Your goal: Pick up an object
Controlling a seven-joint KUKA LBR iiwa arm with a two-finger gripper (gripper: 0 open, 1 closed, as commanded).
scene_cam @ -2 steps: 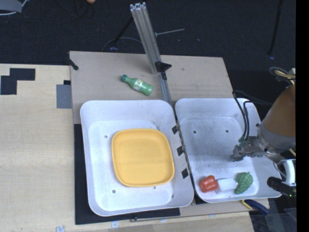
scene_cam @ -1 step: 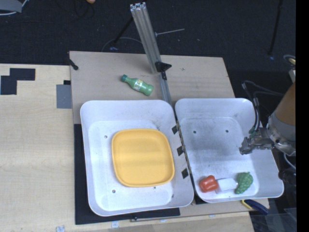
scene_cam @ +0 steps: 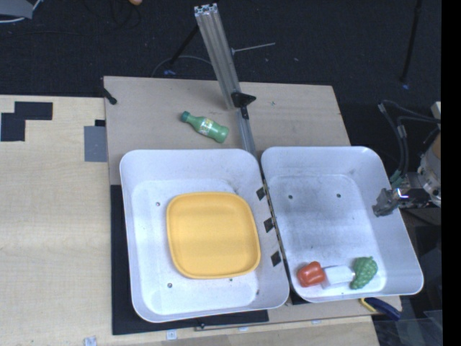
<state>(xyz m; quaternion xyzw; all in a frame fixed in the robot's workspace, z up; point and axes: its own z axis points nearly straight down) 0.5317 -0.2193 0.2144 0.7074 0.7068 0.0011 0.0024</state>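
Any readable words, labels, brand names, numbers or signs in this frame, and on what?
None can be read.
Green bottle on the bench: it has a pale label band, too small and blurred to read.
Yellow plate, red piece and green piece: no markings visible.

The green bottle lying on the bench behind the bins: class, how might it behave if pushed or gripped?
The green bottle lies on its side, so a sideways push would probably roll it. It looks like a small toy, likely light. Its rounded body may slip between two fingers unless gripped across the middle.
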